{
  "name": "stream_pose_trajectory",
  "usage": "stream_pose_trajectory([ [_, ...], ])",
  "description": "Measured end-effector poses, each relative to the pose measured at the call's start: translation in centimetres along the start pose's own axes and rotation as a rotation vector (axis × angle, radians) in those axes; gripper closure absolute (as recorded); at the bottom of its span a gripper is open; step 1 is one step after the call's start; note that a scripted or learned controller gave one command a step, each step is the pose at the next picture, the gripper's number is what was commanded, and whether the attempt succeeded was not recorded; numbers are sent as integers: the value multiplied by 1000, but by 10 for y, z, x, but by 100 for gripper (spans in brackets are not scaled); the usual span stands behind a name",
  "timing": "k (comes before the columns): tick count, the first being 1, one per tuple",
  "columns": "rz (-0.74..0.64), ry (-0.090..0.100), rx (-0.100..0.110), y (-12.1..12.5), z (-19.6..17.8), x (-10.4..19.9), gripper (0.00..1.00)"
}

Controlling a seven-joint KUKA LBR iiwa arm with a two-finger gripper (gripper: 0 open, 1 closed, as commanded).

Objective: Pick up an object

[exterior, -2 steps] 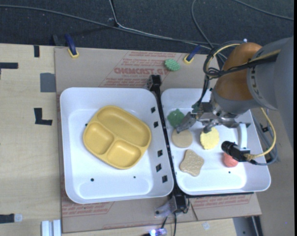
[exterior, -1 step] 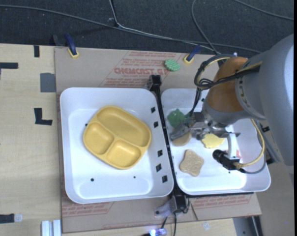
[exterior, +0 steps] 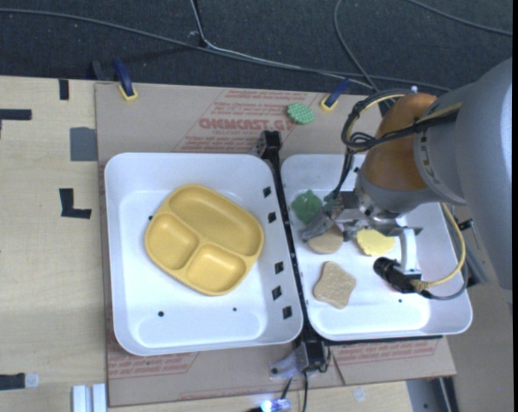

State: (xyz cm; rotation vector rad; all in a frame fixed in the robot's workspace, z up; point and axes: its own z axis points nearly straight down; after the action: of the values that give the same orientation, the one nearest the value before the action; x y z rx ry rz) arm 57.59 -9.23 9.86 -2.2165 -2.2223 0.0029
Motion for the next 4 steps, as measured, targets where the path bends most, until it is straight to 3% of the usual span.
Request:
stream_pose_trajectory([
  [2,1,-1,-7,-5,-101,4,100],
  [3,2,-1,-4,-5,-116,4,100],
  [4,-2,0,-1,-14,-110,50,100],
])
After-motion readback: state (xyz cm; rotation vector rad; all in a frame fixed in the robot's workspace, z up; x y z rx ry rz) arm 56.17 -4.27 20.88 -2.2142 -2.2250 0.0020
